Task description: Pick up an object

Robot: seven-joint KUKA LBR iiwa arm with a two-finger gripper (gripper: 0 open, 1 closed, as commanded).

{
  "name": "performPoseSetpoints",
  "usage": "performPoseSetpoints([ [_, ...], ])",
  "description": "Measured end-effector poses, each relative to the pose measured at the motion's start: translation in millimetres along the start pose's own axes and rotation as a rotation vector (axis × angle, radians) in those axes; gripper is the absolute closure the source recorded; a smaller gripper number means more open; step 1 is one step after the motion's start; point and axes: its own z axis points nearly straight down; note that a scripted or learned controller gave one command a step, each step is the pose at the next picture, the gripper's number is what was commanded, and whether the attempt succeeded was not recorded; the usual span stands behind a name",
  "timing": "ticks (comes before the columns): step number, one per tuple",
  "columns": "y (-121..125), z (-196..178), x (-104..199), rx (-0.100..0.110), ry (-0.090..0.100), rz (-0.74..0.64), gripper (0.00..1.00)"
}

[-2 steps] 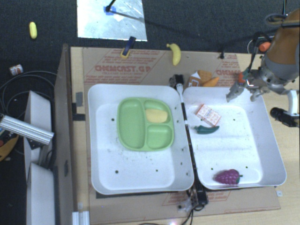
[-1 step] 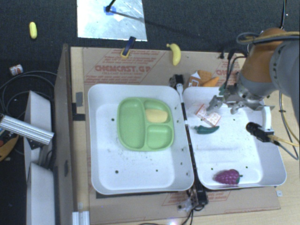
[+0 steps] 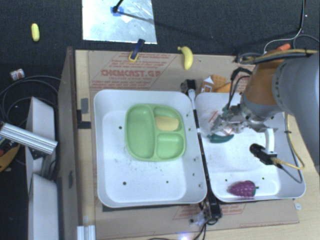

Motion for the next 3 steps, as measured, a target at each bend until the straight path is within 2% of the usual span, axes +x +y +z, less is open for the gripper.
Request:
performPoseSetpoints([
  [1,34,1,2,0.031,0.002,-0.002,0.00],
  [2,17,-2,-7,-0.003,-0.002,0.005,0.00],
  [3,-13,-2,4,-0.003,-0.001,0.004,0.00],
])
